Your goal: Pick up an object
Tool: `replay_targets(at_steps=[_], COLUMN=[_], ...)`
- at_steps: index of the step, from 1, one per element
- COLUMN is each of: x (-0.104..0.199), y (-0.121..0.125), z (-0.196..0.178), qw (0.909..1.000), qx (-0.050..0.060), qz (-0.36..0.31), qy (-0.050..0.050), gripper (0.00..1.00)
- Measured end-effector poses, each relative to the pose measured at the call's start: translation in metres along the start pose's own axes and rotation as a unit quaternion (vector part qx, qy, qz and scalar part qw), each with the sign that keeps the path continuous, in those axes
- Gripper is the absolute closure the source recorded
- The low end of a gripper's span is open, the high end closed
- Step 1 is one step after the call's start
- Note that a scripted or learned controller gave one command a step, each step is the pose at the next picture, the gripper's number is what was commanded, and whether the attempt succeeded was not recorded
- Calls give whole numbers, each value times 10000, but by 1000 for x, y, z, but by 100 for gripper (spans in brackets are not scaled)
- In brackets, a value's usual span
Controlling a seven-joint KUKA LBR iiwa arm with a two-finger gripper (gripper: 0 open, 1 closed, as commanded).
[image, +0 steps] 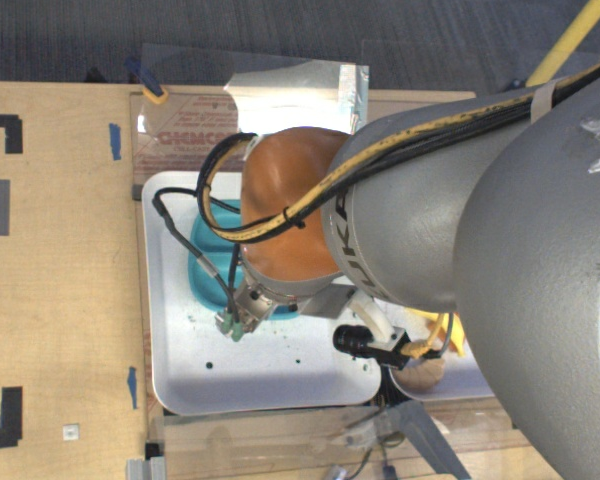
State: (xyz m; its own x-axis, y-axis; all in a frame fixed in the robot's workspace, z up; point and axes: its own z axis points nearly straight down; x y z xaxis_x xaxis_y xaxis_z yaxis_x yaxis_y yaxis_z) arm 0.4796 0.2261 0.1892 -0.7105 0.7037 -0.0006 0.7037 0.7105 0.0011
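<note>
Here, teal object (205, 258) curving upright, bin (180, 368) left

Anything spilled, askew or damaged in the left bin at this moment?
Small dark green specks lie scattered on the left bin's white floor near the gripper, like crumbs or stains. A teal object sits partly hidden under the arm. Nothing looks broken.

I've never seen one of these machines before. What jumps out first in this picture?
The huge grey arm swallows the right half of the view, with an orange band near its wrist and yellow and black cables looping over it. Its gripper reaches down into the white bin, just beside a teal object lying there.
</note>
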Motion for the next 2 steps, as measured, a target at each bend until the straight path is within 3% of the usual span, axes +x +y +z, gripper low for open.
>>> replay_targets(at_steps=[1, 2], x=[-11, -10], y=[-11, -8], z=[-1, -101], qw=[9644, 8962], qx=[6, -3], qz=[2644, 4436], qy=[-2, -5], gripper=[100, 100])
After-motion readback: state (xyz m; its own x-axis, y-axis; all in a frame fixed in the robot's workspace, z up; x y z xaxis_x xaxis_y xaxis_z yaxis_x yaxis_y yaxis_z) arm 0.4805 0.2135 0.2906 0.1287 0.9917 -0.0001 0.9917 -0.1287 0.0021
